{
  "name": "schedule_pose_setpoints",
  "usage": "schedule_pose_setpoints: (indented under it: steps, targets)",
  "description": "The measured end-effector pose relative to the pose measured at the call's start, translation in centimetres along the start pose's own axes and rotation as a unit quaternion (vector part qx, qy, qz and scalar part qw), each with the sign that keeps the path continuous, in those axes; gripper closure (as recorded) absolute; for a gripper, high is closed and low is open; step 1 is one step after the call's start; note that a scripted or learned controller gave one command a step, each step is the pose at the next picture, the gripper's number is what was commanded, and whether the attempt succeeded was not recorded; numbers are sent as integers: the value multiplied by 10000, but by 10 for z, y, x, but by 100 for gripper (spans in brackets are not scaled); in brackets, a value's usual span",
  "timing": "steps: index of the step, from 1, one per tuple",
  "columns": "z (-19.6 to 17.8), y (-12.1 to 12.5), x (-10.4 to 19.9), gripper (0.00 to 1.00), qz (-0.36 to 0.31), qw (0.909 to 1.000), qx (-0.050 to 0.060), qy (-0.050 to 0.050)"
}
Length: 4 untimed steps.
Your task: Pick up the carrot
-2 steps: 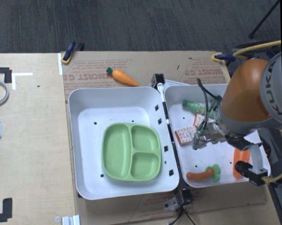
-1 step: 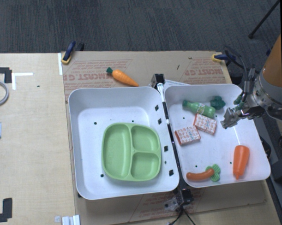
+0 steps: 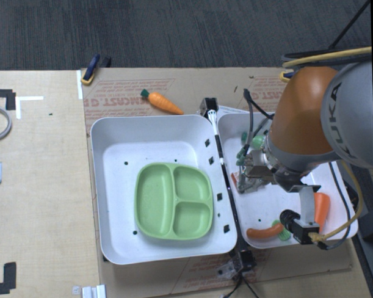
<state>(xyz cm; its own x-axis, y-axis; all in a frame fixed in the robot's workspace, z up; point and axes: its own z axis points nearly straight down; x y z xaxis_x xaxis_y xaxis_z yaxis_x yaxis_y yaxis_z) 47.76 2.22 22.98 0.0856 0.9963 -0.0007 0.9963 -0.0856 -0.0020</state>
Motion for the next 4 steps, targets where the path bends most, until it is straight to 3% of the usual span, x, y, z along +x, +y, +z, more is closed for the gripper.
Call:
schedule_pose_setpoints:
  steps: [1, 2, 3, 4]
  targets:
    - [10, 7, -76, 100, -755, 9971, -8, 2]
    - [38, -5, 60, 100, -1146, 9934, -2, 0]
    - [-158, -1, 19, 100, -1445, 9895, -22, -7]
    - [6, -8, 96, 100, -941, 9956, -1, -2]
